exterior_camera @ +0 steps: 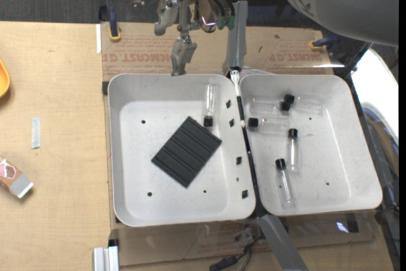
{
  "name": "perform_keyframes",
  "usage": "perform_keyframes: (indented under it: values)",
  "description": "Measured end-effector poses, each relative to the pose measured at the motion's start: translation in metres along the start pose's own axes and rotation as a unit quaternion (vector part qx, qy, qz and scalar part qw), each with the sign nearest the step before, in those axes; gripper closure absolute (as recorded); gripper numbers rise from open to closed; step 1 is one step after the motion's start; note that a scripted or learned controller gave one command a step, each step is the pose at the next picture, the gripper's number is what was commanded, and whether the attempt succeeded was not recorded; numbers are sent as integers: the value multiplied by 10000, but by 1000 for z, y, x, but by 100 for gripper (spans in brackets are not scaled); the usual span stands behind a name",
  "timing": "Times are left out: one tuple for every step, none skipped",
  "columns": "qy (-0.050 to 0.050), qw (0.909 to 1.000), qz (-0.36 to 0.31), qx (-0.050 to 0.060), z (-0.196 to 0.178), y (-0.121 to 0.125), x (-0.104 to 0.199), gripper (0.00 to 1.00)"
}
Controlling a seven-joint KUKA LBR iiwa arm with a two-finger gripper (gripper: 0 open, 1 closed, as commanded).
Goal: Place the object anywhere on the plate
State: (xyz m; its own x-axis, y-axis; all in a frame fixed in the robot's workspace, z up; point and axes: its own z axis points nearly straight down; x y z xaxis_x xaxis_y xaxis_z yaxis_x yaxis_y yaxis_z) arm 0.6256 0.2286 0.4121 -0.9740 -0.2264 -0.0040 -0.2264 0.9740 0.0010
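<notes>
A dark ribbed rectangular plate (187, 151) lies flat and turned at an angle in the middle of the left bin (127, 136). A clear tube with a black cap (208, 108) lies just behind the plate's far corner, near the bin's right wall. My gripper (179, 51) hangs over the cardboard behind the left bin's back rim, up and left of that tube, apart from both tube and plate. I see nothing held in it.
The right bin (355, 155) holds several clear black-capped tubes (292, 143). A grey divider post (238, 35) rises between the bins at the back. On the wooden bench to the left lie a small white strip (35, 133) and a wrapped object (14, 178).
</notes>
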Motion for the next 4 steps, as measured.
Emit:
perform_keyframes:
  values:
    - [-23,10000,30,-7,-10,-2,-1,100]
    - [11,9983,585,9,26,-110,17,100]
    - [11,9983,585,8,26,-110,17,0]
    - [-12,9982,599,8,16,-111,16,100]
